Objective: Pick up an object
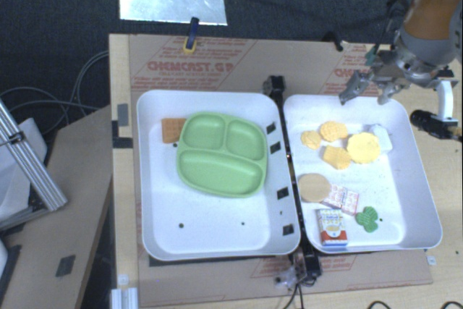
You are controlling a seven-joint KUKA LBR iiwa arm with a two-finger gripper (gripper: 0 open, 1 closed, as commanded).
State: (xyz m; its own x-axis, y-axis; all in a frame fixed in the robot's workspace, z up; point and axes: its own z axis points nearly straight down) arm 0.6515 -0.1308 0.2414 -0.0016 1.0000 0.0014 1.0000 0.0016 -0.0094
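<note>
The pincer [369, 89] hangs over the far edge of the right bin [416, 177], fingers apart and holding nothing, seemingly poised to choose. The pickable bits lie below it, nearer: yellow wafers [333, 131], a round yellow disc [363, 147], a small carton [332, 227]. The left bin [155, 177] carries a green tray [221, 154].

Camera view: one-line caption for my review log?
Claw open above right bin's far edge, nothing held; toy food below; green divided plate in left bin.
</note>
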